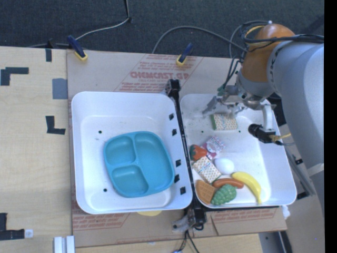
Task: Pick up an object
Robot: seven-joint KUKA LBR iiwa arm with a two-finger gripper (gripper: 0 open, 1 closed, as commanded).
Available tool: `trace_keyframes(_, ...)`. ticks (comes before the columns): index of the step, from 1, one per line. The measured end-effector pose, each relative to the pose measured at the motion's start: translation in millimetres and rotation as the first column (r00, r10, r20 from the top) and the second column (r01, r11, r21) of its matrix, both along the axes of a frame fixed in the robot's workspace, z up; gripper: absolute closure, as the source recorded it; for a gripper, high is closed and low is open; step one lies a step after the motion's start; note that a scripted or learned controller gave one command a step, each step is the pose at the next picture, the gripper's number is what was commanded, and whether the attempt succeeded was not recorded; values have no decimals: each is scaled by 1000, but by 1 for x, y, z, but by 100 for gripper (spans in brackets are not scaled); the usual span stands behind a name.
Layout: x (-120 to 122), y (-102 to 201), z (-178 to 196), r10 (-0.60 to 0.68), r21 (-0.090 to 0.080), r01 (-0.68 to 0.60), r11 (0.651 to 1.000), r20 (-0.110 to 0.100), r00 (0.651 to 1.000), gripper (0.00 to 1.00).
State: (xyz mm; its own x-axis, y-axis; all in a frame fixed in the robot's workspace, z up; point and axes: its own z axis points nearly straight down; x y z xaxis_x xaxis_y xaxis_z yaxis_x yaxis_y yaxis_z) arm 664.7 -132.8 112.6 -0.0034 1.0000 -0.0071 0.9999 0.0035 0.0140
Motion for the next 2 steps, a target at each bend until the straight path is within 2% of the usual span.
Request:
trace_keyframes(1,2,-9,-21,-1,2,1,1000,-3,1000,0)
trace_keyframes(2,3,-9,-10,0,-2,0,1000,2,1000,100)
